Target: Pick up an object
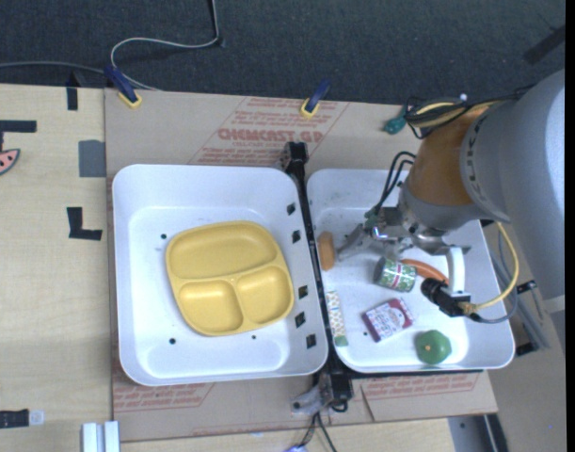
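The tool [362, 235] sits low in the right bin [485, 354], a dark metal cluster under the grey arm [513, 158] and its orange band [438, 163]; how its fingers stand I cannot tell, since glare and the wrist blur them. Just to its left, touching or nearly touching, lies a small rounded orange-brown object [326, 250]. Below and right of the tool is a short green-and-white can [397, 275] on its side, with a thin orange piece [429, 271] beside it. Further below lie a flat dark-red packet [388, 320] and a smooth green ball [434, 346]. A narrow printed strip [336, 314] rests along the bin's inner wall; its print is too small to read. Well to the left, the other bin [136, 252] of glossy white plastic holds a matte yellow tray [231, 276] with three compartments. Both bins rest on brown cardboard [259, 135] printed in red, over a pale wooden bench [42, 281]. Dark carpet [362, 26] lies beyond, crossed by a cable [165, 43].
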Robot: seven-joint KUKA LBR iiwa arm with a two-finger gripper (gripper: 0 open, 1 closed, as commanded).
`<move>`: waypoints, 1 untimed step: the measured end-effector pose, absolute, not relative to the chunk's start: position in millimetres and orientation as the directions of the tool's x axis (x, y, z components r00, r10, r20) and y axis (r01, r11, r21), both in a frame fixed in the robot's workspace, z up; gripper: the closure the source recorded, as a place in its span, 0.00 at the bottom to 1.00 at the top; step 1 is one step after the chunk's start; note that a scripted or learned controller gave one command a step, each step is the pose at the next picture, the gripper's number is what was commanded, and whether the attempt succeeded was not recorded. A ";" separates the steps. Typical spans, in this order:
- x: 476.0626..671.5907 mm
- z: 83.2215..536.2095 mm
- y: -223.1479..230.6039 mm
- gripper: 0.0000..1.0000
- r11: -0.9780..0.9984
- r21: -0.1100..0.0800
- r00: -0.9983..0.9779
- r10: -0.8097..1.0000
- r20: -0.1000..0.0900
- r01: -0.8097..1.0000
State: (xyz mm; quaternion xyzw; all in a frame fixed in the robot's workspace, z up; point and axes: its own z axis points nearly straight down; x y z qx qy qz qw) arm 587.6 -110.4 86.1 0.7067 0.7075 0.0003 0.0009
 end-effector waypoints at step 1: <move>648.9 85.9 -132.7 0.00 0.002 0.004 -0.002 1.000 -0.002 1.000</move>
